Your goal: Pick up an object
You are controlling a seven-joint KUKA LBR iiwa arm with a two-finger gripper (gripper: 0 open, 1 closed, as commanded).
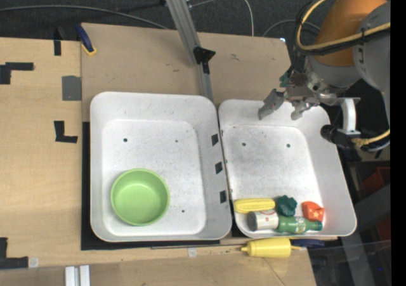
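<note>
The left bin (152, 104) holds one green bowl (140, 196) in its near left corner. In the right bin (330, 170), the small objects lie crowded together along the near wall: a corn cob (254, 205), a white can (262, 221), a green bottle (298, 225) and a red piece (313, 212). A yellow bottle (269, 248) lies just outside this bin, on the bench (139, 56). The gripper (283, 110) hangs over the far edge of the right bin, fingers spread apart and holding nothing, well apart from the objects. It probably must travel toward them.
</note>
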